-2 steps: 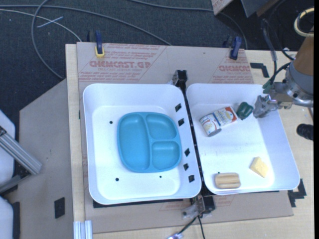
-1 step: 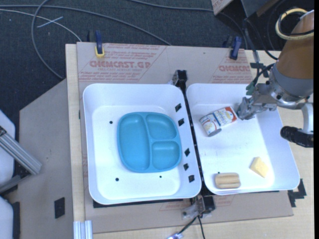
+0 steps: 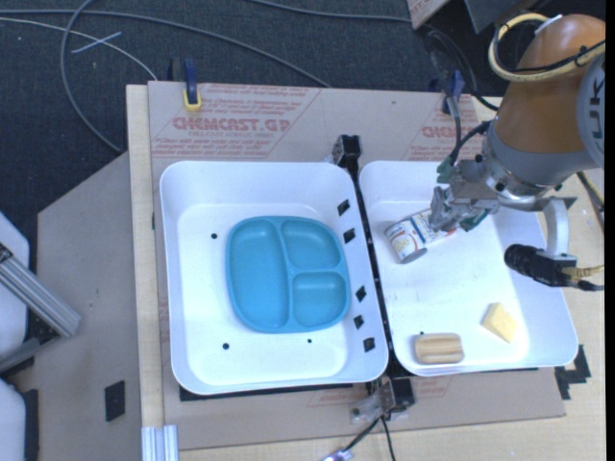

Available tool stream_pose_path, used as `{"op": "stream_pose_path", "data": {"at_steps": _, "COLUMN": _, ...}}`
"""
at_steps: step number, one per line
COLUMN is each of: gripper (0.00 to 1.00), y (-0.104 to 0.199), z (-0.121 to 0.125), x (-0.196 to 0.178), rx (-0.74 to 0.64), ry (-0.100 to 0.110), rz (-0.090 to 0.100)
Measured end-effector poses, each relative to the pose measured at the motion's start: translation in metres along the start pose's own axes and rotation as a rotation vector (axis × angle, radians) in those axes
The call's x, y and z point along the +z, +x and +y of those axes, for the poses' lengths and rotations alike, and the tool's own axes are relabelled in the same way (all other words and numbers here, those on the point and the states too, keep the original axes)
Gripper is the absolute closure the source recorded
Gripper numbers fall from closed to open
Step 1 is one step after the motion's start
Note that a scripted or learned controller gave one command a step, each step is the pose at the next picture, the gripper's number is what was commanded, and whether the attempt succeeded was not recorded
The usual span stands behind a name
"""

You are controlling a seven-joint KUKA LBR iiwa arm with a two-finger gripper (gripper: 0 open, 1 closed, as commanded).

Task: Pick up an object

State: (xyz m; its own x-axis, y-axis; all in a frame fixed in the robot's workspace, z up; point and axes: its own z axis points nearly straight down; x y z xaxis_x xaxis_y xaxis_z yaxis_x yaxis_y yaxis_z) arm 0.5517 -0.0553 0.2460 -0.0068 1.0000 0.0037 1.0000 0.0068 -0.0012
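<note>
White can in the right bin is being approached; tool sits at its right end. Tool opening cannot be told. Closure and lift are needed next.

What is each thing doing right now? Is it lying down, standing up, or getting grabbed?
Can: lying on its side in the right bin, gripper at one end.
Gripper: down in the right bin, right at the can; can't tell if it has a grip.
Blue plate: flat, right side up, in the left bin.
Brown block: lying flat near the right bin's front edge.
Yellow wedge: resting in the right bin, untouched.
</note>
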Motion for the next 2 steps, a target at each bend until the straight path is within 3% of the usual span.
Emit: {"op": "stream_pose_path", "data": {"at_steps": 2, "gripper": 1.0, "y": 0.099, "z": 0.004, "x": 0.002, "rx": 0.001, "ry": -0.002, "rz": -0.002}}
